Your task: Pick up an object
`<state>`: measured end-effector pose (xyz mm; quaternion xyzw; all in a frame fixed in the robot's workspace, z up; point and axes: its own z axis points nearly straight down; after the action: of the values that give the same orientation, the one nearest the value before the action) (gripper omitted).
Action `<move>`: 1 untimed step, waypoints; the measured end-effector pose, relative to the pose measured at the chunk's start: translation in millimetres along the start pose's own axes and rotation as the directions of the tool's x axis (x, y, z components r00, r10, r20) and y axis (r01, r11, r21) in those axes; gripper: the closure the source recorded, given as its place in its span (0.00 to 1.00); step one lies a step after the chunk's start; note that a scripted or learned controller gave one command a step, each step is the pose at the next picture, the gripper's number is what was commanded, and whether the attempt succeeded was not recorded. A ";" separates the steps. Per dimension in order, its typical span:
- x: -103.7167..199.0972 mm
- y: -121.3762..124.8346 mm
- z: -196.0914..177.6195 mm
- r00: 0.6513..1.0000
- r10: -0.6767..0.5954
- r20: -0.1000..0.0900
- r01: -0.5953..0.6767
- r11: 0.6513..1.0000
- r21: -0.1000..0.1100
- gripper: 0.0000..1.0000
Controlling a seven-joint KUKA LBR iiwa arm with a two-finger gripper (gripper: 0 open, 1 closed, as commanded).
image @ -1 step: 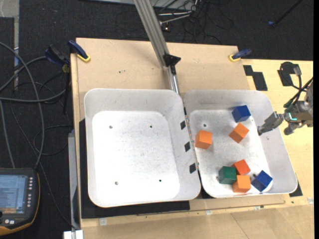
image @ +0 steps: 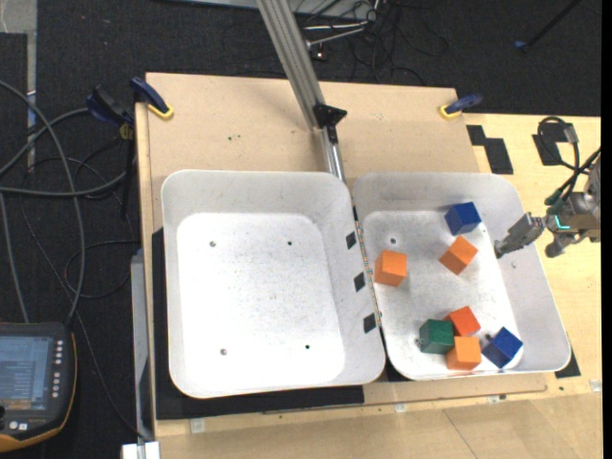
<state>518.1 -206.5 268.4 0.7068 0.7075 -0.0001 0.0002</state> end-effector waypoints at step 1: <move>0.5 -1.8 43.1 1.000 0.002 -0.001 -0.002 1.000 0.005 0.00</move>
<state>516.3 -206.0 225.3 0.7073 0.7069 -0.0013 -0.0019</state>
